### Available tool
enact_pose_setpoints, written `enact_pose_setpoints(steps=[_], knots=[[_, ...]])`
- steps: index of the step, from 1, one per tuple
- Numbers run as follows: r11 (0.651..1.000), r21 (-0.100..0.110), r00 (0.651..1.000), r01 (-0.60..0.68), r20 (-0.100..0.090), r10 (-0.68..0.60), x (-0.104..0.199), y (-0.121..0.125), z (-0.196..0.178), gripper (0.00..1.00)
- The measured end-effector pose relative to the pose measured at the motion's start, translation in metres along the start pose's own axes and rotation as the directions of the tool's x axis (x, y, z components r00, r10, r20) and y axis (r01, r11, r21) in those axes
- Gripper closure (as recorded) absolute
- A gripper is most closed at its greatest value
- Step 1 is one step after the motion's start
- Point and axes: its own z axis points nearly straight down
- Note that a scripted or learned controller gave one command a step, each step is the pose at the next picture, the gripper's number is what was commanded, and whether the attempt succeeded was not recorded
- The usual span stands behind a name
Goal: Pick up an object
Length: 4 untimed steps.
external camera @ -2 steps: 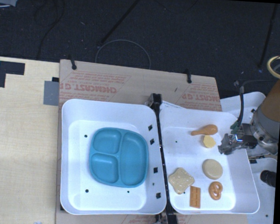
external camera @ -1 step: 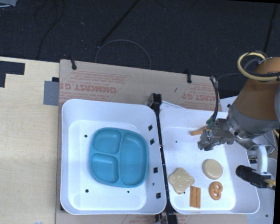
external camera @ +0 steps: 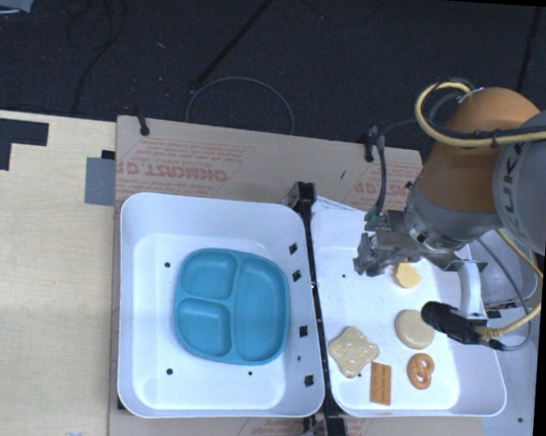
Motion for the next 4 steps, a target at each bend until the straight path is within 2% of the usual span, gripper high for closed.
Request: enact_pose_setpoints(steps=[1,2,3,4], knots=[[1.0,0.002,1.0,-0.002,0.001,0.002,0.05,0.014,0.016,1.0],[1.0,0.0,1.0,-0.002,0.001,0.002,0.093,0.03,0.01,1.0],[1.0,0.001,1.0,-0.003,0.002,0.003,0.133,0.042,0.019,1.0],[1.0,0.002,1.0,-0.003,0.003,0.003,0.133,0.041,0.018,0.0]])
